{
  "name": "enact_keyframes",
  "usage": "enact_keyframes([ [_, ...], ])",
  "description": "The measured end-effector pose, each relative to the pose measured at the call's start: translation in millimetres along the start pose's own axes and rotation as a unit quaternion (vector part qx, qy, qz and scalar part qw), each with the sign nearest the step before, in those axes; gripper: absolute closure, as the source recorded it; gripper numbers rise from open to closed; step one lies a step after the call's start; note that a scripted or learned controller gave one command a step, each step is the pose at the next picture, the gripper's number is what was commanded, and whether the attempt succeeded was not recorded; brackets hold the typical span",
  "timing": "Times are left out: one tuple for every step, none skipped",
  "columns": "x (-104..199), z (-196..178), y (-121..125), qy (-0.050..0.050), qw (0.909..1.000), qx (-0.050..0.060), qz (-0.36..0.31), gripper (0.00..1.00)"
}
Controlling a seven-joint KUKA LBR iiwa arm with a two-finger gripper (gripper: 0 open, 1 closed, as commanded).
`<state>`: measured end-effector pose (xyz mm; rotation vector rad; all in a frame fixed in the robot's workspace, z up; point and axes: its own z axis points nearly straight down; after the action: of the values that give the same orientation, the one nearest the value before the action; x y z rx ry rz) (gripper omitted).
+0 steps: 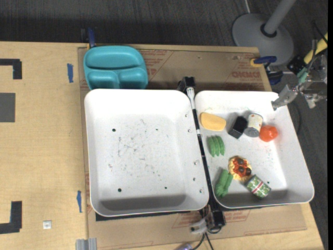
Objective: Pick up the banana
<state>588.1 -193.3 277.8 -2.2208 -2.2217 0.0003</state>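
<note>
Striped can (257, 186) sits by the right bin's (299, 163) front edge.
Gripper (283, 99) hangs over that bin's back right corner, can't tell its state; yellow banana-ish piece (213, 121) near back left.

Teal divided tray (115, 66) behind left bin (99, 139), red tomato (268, 134), green pea pods (216, 145)

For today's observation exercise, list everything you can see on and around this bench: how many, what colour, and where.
shallow white bins: two, white, side by side on bench
teal divided plastic tray: one, behind left bin
yellow banana-like piece: one, right bin, back left
small black block: one, right bin
white-and-grey can: one, beside block
red-orange round toy: one, right of can
green vegetable toys: two, along right bin's left side
pizza-like toy: one, front
green-labelled can: one, front
gripper: one, grey, over right bin's back right corner
</note>
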Motion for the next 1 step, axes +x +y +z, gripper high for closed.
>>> enact_keyframes([
  [64.6, 90.3, -29.6, 0.000, 0.9973, 0.000, -0.074, 0.00],
])
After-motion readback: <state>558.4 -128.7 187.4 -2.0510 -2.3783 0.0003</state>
